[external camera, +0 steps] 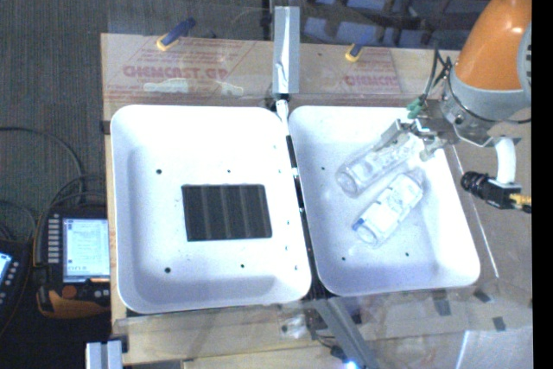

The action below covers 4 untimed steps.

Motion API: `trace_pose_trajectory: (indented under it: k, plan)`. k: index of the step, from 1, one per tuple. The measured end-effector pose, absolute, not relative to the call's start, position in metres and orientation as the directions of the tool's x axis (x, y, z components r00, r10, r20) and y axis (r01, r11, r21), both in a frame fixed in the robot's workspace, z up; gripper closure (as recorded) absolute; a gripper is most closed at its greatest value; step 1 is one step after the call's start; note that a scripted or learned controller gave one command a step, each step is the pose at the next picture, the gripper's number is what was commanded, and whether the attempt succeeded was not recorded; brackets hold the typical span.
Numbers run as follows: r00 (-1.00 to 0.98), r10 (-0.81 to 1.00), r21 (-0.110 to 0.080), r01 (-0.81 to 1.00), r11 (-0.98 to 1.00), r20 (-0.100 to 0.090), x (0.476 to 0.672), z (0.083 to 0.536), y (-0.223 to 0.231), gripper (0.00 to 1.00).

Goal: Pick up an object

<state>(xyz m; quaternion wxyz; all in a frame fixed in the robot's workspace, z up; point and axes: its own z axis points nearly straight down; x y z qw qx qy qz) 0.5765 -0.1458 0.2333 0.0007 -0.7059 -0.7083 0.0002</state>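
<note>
Two clear plastic bottles lie in the right bin point(449, 272). The upper bottle point(371, 167) slants from lower left to upper right, and its right end sits between the fingers of my gripper point(416, 138), which is shut on it near the bin's back right corner. The second clear bottle point(390, 208), with a blue cap end, lies just below and in front of the first. A dark ribbed rectangular pad point(226, 212) lies flat in the middle of the left bin point(138, 143).
The arm's orange band point(497, 39) hangs over the right bin's back right corner. A divider ridge point(295, 186) runs between the bins. A black and yellow connector point(492, 188) sticks out beyond the right rim. A handheld pendant point(78, 251) lies left of the bench.
</note>
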Motion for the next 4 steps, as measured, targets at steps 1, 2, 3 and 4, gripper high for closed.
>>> trace_pose_trajectory:
  k: [1, 2, 3, 4]
  plan:
    - [0.068, 0.998, -0.003, 0.998, -0.068, 0.001, 0.561, 0.117, -0.102, 0.00]
    - [0.059, 0.998, -0.001, 0.998, -0.059, 0.001, 0.615, 0.105, -0.111, 0.00]
    - [0.445, 0.895, 0.001, 0.895, -0.445, -0.003, 0.595, 0.224, -0.134, 0.00]
    - [0.561, 0.828, -0.002, 0.828, -0.561, -0.003, 0.535, 0.243, -0.174, 0.00]
